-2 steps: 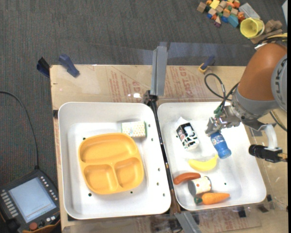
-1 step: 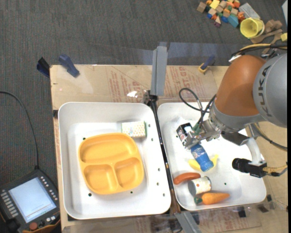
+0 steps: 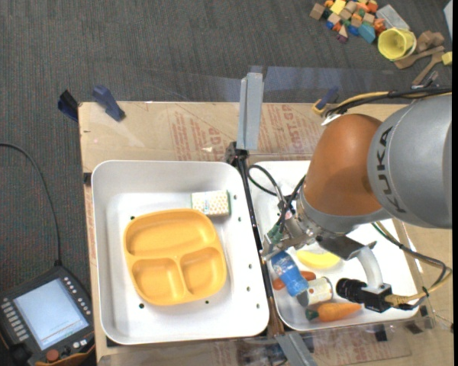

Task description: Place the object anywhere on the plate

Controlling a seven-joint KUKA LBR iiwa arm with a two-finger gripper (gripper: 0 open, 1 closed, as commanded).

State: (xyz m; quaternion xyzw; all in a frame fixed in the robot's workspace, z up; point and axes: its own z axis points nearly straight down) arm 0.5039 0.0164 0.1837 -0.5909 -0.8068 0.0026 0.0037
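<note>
Over right bin's left edge, gripper (image 3: 284, 244) state unclear; probably near blue bottle (image 3: 288, 273) — confirm grasp before swinging to plate (image 3: 175, 256).

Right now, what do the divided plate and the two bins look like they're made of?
The yellow-orange plate looks like moulded plastic, with a smooth, slightly glossy finish, rounded compartment ridges and one even colour. The left bin and right bin look like thin white plastic or enamelled metal, with smooth faces, rounded corners and soft reflections; the view leaves that open.

"KUKA" in dark letters (running sideways) on the grey arm (image 3: 412, 166); cardboard print illegible.
</note>
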